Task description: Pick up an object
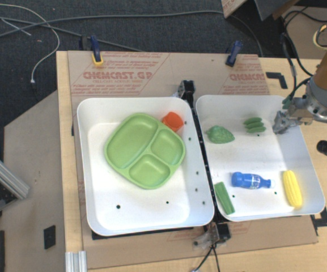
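Claw (281,123) sits over the right bin's (299,146) far right edge, nothing gripped that I can see; open or closed, I cannot tell. Just left of it: a ribbed green piece (254,125), then a green leafy lump (220,134). Nearer me: blue bottle (250,181) on its side, yellow corn cob (292,188) beside it, green stick (224,198) by the left wall. Left bin (95,208) holds a green divided plate (145,150), an orange object (173,120) touching its far rim.
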`<state>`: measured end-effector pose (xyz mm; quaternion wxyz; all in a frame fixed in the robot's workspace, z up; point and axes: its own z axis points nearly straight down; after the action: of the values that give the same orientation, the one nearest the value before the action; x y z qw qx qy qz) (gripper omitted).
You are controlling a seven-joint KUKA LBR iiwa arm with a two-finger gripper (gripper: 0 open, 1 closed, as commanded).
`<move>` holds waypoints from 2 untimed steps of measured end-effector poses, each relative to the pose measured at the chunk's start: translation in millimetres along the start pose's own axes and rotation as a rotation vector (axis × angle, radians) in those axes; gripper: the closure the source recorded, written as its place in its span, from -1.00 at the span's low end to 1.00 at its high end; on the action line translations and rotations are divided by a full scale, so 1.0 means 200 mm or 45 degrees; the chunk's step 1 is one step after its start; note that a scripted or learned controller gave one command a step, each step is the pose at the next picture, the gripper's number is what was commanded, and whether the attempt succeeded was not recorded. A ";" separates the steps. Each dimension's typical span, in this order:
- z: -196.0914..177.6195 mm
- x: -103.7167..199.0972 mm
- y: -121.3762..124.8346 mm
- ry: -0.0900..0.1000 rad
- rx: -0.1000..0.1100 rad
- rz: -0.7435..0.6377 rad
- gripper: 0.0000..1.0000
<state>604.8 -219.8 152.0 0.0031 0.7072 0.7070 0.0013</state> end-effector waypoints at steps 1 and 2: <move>-0.27 0.04 -0.02 0.000 -0.001 -0.002 1.00; -0.60 0.03 0.01 -0.001 -0.004 -0.003 1.00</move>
<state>605.8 -214.4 271.8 0.0045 0.7064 0.7078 0.0020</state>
